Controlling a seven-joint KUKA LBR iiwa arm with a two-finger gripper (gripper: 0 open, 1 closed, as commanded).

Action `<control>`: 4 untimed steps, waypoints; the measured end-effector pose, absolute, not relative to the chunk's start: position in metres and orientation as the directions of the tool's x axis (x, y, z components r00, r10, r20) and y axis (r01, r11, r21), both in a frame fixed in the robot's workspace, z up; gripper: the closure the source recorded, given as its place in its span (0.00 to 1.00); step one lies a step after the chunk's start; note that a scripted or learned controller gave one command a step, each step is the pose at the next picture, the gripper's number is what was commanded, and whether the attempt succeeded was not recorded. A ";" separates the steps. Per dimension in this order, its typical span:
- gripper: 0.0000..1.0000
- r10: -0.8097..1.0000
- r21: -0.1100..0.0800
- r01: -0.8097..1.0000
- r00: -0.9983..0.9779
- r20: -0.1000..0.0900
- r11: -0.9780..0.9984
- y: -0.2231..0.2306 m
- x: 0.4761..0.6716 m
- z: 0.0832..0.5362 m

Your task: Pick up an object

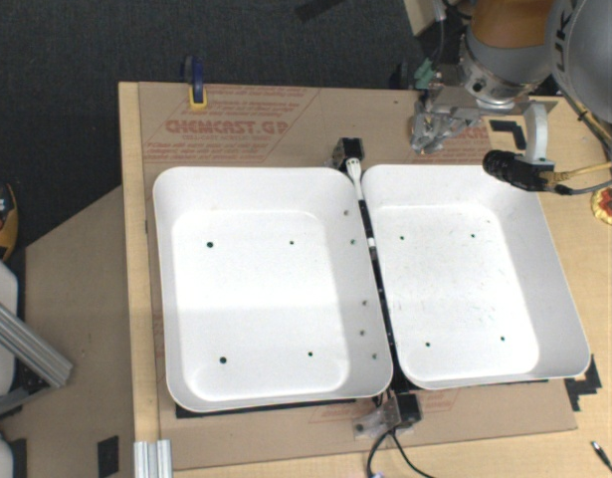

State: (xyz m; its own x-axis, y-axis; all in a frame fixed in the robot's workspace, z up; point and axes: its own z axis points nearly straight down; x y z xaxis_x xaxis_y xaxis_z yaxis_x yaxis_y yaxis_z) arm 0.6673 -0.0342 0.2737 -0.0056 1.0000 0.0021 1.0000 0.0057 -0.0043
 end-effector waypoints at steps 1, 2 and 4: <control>1.00 1.000 0.005 1.000 -0.002 -0.001 0.002 -0.027 0.667 0.311; 1.00 1.000 0.001 1.000 -0.016 0.008 0.016 0.131 0.661 0.299; 1.00 1.000 -0.010 1.000 -0.006 0.000 0.006 0.154 0.664 0.251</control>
State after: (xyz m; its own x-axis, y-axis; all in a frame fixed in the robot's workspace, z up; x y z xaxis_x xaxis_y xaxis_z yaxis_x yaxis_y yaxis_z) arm 0.6645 0.1537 0.2510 -0.0058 1.0000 0.0004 0.9999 0.0058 -0.0100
